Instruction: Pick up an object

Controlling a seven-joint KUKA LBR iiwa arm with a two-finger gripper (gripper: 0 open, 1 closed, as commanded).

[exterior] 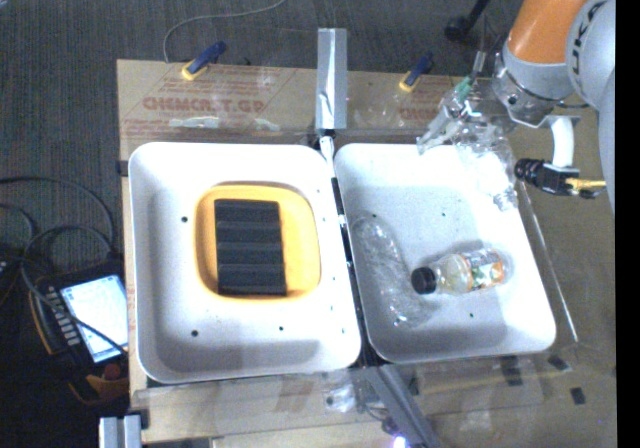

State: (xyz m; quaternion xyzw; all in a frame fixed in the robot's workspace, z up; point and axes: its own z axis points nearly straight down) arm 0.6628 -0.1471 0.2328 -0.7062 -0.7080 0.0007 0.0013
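A clear plastic bottle (468, 273) with a black cap lies on its side in the right bin (520, 331), cap pointing left. A crumpled piece of clear plastic (378, 248) lies just left of it. In the left bin (165, 336) rests a yellow object with a black ribbed top (256, 244). My gripper (465, 126) hangs over the far right corner of the right bin, well above and behind the bottle, with nothing visibly held.
A grey upright post (331, 76) stands behind the seam between the bins. Blue and yellow clamps (203, 60) hold the cardboard backing at the far edge. A black cable fitting (545, 176) sticks out beside the right bin's far right rim.
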